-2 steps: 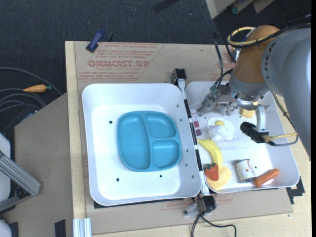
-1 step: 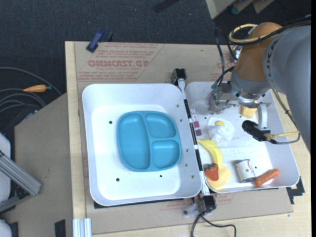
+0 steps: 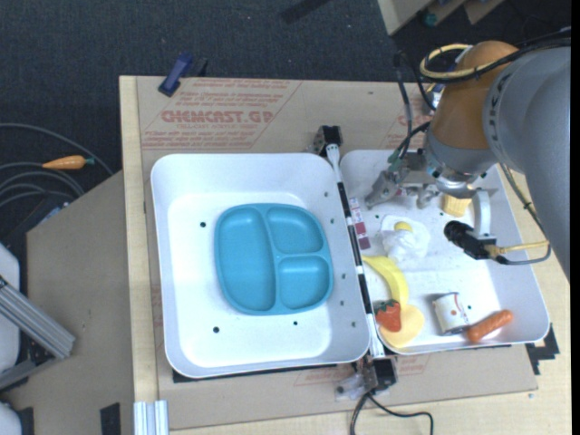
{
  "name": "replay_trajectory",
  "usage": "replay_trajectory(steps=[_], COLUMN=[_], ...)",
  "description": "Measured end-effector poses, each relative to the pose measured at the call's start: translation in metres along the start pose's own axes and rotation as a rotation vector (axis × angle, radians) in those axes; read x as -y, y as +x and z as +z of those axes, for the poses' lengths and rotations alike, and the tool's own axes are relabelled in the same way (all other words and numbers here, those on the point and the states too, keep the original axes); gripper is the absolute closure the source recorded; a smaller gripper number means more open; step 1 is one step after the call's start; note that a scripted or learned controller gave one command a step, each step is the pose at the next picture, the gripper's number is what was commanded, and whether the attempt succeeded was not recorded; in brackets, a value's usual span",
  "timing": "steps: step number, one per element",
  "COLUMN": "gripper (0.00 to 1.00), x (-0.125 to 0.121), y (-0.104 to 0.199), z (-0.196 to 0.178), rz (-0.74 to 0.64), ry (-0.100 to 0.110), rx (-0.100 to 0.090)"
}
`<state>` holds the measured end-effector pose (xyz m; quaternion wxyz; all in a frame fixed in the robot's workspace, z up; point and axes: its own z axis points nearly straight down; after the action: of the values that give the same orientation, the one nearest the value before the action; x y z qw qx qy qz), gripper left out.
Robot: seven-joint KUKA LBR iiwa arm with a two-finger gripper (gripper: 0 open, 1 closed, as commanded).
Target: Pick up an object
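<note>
Over in the right bin (image 3: pixel 521 284) I see the little things to pick from. A yellow banana (image 3: pixel 391 277) lies by the bin's left wall. Just below it sits a red strawberry (image 3: pixel 388 314), resting on a yellow plate (image 3: pixel 410 326). Near the bottom right corner lies an orange carrot (image 3: pixel 488 325), with a small silver can (image 3: pixel 448 310) just beside it. A white crumpled thing (image 3: pixel 404 240) sits in the middle of the bin, above the banana.

My gripper (image 3: pixel 410 181) hangs over the top part of this bin, under the orange band (image 3: pixel 464 98) of the grey arm. I cannot tell how it is set, and I see nothing in it.

Beside it, the left bin (image 3: pixel 181 333) has a blue plate (image 3: pixel 272 257) with three parts, lying flat in the middle.
</note>
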<state>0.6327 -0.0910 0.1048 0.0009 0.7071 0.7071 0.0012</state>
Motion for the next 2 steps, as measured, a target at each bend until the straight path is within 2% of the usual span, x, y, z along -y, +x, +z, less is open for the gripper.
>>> replay_trajectory(steps=[1,2], gripper=[0.0,1.0], x=[-0.032,-0.033], y=[-0.001,-0.002], z=[0.02,0.009], rz=[0.001,0.001], ry=[0.012,0.012], rx=[-0.001,0.004])
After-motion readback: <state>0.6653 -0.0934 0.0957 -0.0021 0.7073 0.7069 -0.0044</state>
